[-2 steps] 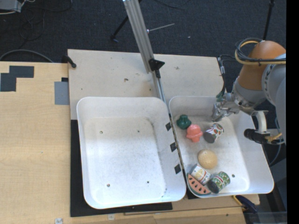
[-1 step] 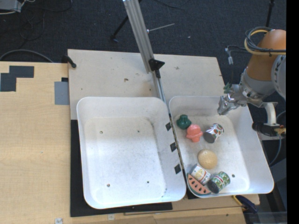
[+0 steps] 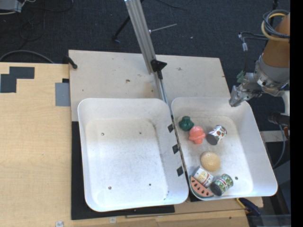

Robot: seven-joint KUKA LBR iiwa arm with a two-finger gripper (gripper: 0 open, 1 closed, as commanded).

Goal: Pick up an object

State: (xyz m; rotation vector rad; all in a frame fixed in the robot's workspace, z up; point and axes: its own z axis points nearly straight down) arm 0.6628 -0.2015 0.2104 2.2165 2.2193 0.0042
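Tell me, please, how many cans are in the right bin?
3. One can lies near the bin's middle, right of the pink toy. Two lie at the near edge: a pale can and a green can, side by side. None seems hidden.

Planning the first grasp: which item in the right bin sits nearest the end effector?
The small black-and-white can, lying up-right of the others, closest to the end effector at the bin's far right corner.

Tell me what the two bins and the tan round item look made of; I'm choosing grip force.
The left bin and right bin look like moulded white plastic with a matte, scuffed finish: rounded corners, thin rolled rims, grey speckling on the floors. The tan round item looks like smooth plastic or rubber toy food, softly shaded without glare; whether it is hard or squashy cannot be told.
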